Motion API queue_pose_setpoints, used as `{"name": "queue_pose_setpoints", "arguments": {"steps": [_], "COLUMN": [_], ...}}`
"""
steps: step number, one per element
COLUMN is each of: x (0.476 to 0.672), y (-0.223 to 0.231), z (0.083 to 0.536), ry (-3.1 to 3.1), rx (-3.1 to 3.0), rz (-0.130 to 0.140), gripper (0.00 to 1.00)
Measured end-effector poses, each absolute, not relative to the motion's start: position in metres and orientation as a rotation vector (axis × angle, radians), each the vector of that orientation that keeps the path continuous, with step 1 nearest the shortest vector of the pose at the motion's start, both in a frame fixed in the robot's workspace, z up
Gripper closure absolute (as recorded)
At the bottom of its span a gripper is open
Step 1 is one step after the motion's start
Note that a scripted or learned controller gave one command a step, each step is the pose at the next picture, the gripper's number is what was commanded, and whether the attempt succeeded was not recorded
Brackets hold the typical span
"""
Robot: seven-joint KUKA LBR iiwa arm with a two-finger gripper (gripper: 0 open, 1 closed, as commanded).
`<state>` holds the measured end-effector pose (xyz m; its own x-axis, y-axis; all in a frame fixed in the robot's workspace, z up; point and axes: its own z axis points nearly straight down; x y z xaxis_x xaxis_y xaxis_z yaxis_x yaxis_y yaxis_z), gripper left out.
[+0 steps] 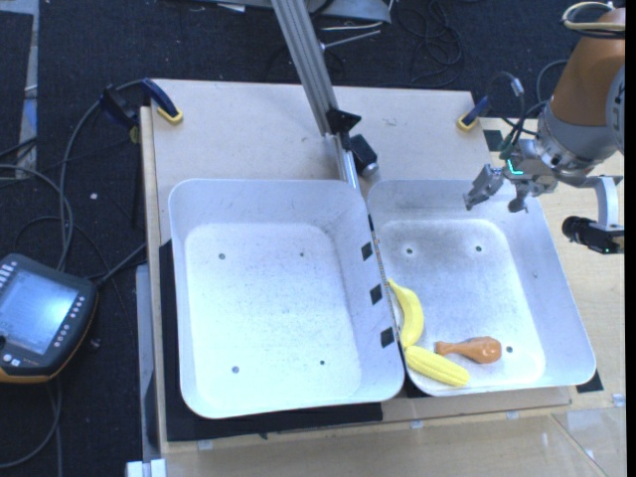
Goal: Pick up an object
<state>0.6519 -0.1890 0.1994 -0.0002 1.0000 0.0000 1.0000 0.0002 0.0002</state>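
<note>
The right bin (556,296) holds three things, all near its front-left corner. A banana (408,311) lies along the bin's left wall, with its long axis running from far to near and curving slightly right at the near end. A second banana (437,367) lies just below it, with its long axis running from upper left to lower right across the bin's front edge. The two bananas meet or nearly meet at their adjoining ends. An orange drumstick (471,350) lies just right of the second banana. Its long axis is close to horizontal, with the thick end pointing right and the thin end pointing left toward the bananas. Whether the thin end touches the second banana cannot be determined.

The gripper (502,192) hangs over the far-right part of the right bin, near its back rim. Its two fingers are spread apart and nothing sits between them.

All three things lie well apart from the gripper, toward the front of the bin and to its left. The drumstick is the nearest to a line straight below the gripper.

The left bin (199,207) stands beside the right bin and overlaps it along the shared edge.
</note>
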Motion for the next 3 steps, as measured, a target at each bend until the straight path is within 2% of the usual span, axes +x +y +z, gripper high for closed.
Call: {"name": "queue_pose_setpoints", "arguments": {"steps": [1,2,3], "x": [0.652,0.653,0.651], "y": [-0.189,-0.191,-0.195], "z": [0.199,0.157,0.094], "ry": [2.222,2.224,2.225], "rx": [2.221,2.223,2.225], "rz": [0.000,-0.003,-0.005], "gripper": [0.00,0.00,0.00]}}
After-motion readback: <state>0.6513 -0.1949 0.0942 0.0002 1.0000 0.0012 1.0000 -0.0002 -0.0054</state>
